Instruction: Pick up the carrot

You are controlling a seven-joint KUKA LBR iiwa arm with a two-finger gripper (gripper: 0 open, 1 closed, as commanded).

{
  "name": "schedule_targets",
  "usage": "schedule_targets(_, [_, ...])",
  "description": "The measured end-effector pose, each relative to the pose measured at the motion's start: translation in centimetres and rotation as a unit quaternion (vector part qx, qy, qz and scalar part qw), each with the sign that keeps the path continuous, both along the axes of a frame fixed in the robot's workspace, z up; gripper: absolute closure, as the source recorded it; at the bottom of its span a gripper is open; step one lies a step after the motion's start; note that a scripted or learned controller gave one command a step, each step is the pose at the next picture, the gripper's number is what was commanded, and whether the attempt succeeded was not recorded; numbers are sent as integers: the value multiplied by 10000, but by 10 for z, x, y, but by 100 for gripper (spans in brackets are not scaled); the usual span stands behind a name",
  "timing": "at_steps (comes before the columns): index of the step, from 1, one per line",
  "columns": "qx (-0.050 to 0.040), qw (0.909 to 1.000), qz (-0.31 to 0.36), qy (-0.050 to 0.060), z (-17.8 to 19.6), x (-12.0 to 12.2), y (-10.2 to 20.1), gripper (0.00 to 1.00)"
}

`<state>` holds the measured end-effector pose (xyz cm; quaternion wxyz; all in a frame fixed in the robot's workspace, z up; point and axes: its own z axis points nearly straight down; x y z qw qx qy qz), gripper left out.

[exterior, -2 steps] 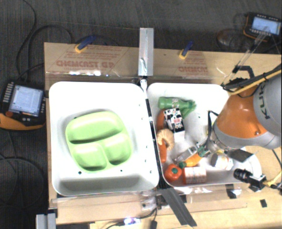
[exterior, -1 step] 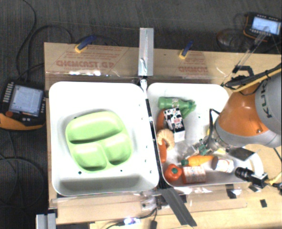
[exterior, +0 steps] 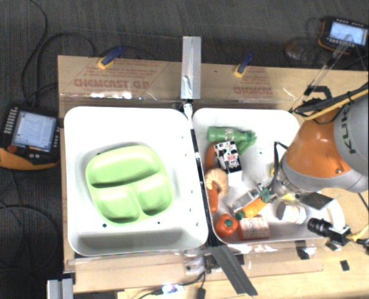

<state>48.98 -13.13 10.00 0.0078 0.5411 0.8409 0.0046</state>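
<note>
I look down on a bench (exterior: 72,73) that bears two shallow white bins side by side. The left bin (exterior: 78,229) holds a light green tray (exterior: 128,182) with compartments, lying at a slight tilt. The right bin (exterior: 284,120) is crowded with small things. My arm (exterior: 325,154), grey with an orange band, reaches in from the right and covers that bin's right half. My pincer (exterior: 267,193) sits low in the middle of the bin, among the clutter; I cannot tell whether it is apart or together, nor whether anything lies in it.

At the bin's top lies a green bottle (exterior: 229,136), and just below it a small black and white carton (exterior: 227,156). A pale, curled croissant-like piece (exterior: 215,178) lies near the left wall. In the near left corner sits a red tomato (exterior: 226,226) with a green stalk, touching a small can (exterior: 254,229) on its right. The carrot (exterior: 252,207), short and orange with a green end, lies just above the can and just beside my pincer, towards its lower left.
</note>
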Motion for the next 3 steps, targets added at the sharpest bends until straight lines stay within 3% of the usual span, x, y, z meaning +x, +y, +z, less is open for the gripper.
schedule_targets(1, [8,10000,-3,8,8,0,1,100])
schedule_targets(2, [-15,9945,1042,96,6,35,-8,100])
schedule_targets(3, [-14,9945,1042,95,6,35,-8,0])
